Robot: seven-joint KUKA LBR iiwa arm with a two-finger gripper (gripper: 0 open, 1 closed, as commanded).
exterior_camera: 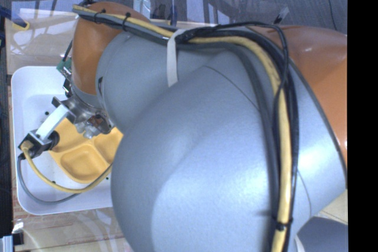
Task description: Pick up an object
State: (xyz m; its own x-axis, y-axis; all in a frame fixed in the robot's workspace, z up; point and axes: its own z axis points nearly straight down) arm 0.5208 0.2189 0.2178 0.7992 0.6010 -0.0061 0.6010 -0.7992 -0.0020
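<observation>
Arm [236, 144] bulk takes up most of the camera view, a grey rounded housing reaching in from the right, with an orange band [88, 50] near its far end at upper left. Cables [277, 97], 1 yellow among several black, run along the top of the housing and down its right side, and a pale strap [171, 62] ties them to the arm.

Below the orange band, the wrist ends in a cluster of metal fittings low over the left bin [23, 91], a shallow white tray. The hand [82, 118] is somewhere in that cluster, seen from behind and mostly covered by the arm, so whether it is spread or pressed together cannot be told, and nothing can be seen pinched in it. A white bracket with a black end [38, 138] sticks out from the wrist toward the lower left, and a thin yellow and black cable [56, 189] loops from it across the bin floor.

Just under the wrist, a yellow dish [85, 159] with a recessed compartment lies on the bin floor, partly tucked beneath the arm. The wrist fittings overlap its upper edge; contact cannot be judged. A strip of the wooden counter [65, 230] runs along the bin's near edge.
</observation>
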